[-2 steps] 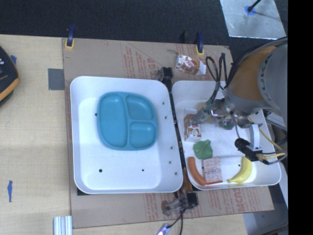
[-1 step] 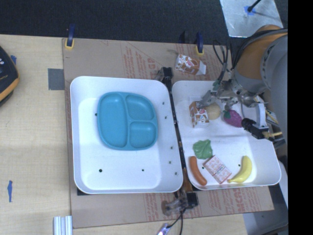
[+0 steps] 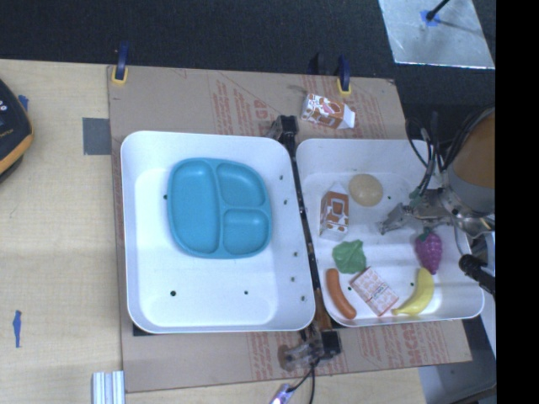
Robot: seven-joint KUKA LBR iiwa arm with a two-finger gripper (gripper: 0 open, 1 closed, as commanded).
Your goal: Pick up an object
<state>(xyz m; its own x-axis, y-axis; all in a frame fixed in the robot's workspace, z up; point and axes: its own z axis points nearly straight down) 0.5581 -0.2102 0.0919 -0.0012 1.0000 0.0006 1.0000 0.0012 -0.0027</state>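
My gripper (image 3: 402, 218) hangs low over the right bin (image 3: 396, 160), reaching in from the right, with the orange-banded arm (image 3: 473, 160) behind it. Nothing shows in its grasp. Just below and right of it lies a purple bunch of grapes (image 3: 429, 250). A beige round ball (image 3: 365, 188) sits to its upper left, and an orange-and-white packet (image 3: 334, 211) lies further left. Along the bin's front lie a green leafy piece (image 3: 349, 255), a red sausage (image 3: 340, 294), a red-and-white packet (image 3: 373, 289) and a yellow banana (image 3: 418, 293).
The left bin (image 3: 210, 310) holds a blue divided plate (image 3: 220, 208). Another small packet (image 3: 328, 112) lies on the cardboard behind the right bin. Blue clamps (image 3: 120, 61) pin the cardboard's back edge. A yellow-and-black device (image 3: 10, 133) sits at the far left.
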